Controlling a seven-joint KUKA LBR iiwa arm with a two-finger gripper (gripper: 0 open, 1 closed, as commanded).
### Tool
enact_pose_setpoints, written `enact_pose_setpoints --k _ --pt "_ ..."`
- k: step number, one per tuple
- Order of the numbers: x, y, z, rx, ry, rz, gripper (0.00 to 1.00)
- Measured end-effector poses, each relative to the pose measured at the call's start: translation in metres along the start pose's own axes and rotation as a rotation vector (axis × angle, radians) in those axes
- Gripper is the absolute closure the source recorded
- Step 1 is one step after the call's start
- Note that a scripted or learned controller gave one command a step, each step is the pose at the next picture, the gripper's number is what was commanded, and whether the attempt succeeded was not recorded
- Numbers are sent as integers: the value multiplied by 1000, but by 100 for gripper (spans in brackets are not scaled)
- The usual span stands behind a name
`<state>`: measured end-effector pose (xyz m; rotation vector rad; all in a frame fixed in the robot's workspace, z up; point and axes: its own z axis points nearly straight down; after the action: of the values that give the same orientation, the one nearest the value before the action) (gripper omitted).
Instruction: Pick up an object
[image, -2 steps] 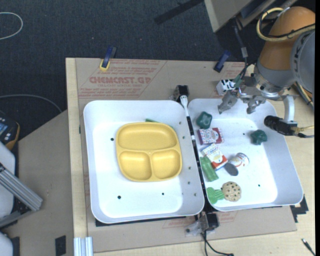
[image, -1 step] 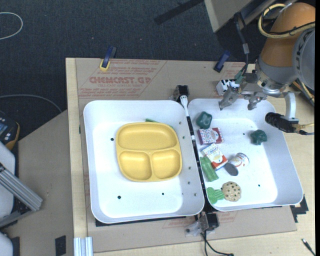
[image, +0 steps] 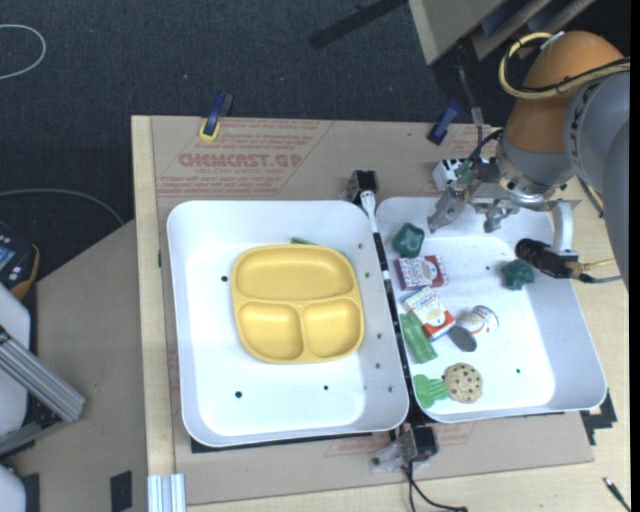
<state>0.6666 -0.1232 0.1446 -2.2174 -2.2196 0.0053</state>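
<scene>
Round speckled cookie (image: 462, 381) in right bin (image: 560, 350) | glossy yellow three-part plate (image: 298, 302) in left bin (image: 200, 330) | metal pincer (image: 468, 214) spread open, holding nothing

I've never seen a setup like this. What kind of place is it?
Probably a robotics lab test bench. A grey and orange robot arm reaches over two white bins, one holding a yellow divided plate, the other small toy items, with cables around.

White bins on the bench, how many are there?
2. The left bin holds a yellow divided plate; the right bin holds the small objects, with the gripper above its far edge.
</scene>
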Motion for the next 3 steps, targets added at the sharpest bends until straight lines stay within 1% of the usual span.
enact_pose_setpoints --k 1,2,3 --pt "1 -1 53 1 0 -1 0" --pt "1 1 38 -7 -1 -2 100" --pt "1 3 -5 -11 -2 0 100"
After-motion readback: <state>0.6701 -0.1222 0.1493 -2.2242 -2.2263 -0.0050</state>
